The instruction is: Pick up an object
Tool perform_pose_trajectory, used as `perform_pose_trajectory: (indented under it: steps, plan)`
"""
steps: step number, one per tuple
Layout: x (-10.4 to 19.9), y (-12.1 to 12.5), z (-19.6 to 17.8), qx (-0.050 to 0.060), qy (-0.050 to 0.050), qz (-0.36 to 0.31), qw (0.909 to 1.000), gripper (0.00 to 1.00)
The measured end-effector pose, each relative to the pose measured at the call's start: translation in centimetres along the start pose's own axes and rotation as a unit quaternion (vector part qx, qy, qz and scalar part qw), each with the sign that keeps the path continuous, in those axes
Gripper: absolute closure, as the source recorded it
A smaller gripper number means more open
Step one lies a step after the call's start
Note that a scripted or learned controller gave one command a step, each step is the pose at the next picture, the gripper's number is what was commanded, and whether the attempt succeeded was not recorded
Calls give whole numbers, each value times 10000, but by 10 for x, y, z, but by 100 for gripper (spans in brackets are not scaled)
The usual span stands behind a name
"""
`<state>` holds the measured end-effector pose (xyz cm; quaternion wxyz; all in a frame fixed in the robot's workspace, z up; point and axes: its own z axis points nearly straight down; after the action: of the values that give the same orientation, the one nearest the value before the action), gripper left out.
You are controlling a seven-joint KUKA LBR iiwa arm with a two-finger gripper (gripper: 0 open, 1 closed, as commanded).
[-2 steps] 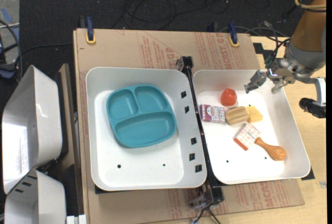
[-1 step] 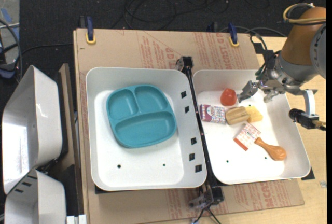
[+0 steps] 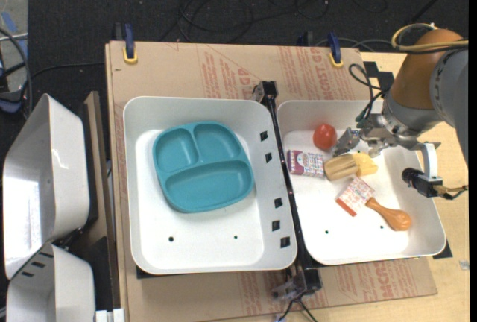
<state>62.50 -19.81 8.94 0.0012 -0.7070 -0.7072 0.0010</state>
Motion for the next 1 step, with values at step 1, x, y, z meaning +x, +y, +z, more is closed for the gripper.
perform_pose_trajectory:
  steps: [1]
  plan:
    - [0, 2, -14, -29, -8, -4, 10000, 100]
